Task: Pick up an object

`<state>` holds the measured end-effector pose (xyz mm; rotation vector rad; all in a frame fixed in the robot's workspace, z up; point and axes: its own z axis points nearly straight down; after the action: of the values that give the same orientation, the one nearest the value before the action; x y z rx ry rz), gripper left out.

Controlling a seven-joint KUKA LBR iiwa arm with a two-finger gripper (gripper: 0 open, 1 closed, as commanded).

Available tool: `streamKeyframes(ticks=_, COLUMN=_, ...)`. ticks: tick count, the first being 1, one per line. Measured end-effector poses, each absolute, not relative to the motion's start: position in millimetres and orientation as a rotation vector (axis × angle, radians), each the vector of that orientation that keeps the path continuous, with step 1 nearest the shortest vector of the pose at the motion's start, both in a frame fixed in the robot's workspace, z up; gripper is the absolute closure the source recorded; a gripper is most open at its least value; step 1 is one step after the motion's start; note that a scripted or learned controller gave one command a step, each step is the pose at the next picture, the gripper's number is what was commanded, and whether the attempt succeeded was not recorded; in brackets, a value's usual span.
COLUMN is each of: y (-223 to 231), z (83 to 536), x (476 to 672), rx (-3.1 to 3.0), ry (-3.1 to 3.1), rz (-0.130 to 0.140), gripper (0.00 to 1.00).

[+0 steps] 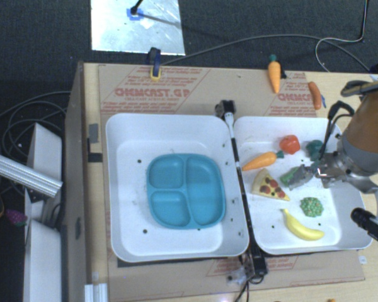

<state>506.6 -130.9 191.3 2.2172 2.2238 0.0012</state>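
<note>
The right bin (268,126) holds several toy foods: an orange carrot (259,162), a red tomato (290,144), a teal piece (314,148), a pizza slice (269,186), a green clump of peas (312,206) and a yellow banana (301,226). My gripper (296,176) is down low in this bin, just right of the pizza slice and below the tomato. The grey arm (365,146) comes in from the right. I see nothing clearly held.
The left bin (123,168) holds a blue divided plate (186,190). On the cardboard behind the bins lie a second carrot (274,74) and an orange piece (315,94). A black divider (234,162) runs between the bins. Cables cross the back.
</note>
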Motion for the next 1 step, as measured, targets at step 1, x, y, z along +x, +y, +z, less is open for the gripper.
streamKeyframes(ticks=1, y=-163.4, z=98.1, x=487.9, rx=2.217, ry=2.217, rz=0.003, gripper=0.0)
